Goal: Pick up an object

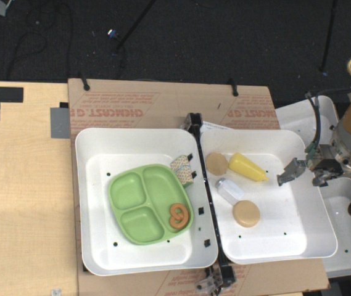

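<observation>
The right bin (268,245) holds a yellow cone-shaped piece (247,166), a tan round piece (216,163), a clear small bottle-like object (229,190) and a tan disc (247,213). My gripper (305,172) hovers at the right rim of this bin, to the right of the yellow piece and apart from it. Its dark fingers are spread, and nothing sits between them.
The left bin (95,165) carries a green divided plate (145,203) with a pretzel-like ring (178,215) in its lower right section. A patterned small object (182,167) rests at the plate's upper right edge. A black divider clip (194,122) sits between the bins.
</observation>
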Motion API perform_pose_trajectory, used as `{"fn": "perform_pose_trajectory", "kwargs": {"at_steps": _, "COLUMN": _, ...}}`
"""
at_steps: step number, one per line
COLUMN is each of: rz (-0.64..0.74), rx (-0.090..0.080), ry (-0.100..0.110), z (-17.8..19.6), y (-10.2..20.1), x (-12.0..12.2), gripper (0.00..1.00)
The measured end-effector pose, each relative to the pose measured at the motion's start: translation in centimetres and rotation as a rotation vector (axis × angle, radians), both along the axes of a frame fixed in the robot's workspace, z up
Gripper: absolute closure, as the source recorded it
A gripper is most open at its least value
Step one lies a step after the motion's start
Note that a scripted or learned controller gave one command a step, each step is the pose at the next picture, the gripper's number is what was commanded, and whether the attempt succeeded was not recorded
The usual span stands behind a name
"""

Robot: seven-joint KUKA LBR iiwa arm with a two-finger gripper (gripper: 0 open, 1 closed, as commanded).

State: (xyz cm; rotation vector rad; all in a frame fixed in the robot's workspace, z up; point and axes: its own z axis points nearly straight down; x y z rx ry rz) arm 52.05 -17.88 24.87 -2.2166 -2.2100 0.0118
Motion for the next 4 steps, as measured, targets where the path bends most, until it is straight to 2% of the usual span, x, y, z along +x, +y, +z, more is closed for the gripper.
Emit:
{"fn": "perform_pose_trajectory", "kwargs": {"at_steps": 1, "rz": 0.003, "rx": -0.002, "ry": -0.010, "z": 0.6, "y": 0.0, "x": 0.2, "gripper": 0.00}}
{"fn": "perform_pose_trajectory", "kwargs": {"at_steps": 3, "rz": 0.002, "rx": 0.000, "ry": -0.006, "z": -8.4, "y": 1.2, "x": 0.5, "gripper": 0.00}}
{"fn": "perform_pose_trajectory", "kwargs": {"at_steps": 4, "rz": 0.003, "rx": 0.000, "ry": -0.007, "z": -12.9, "y": 1.6, "x": -0.2, "gripper": 0.00}}
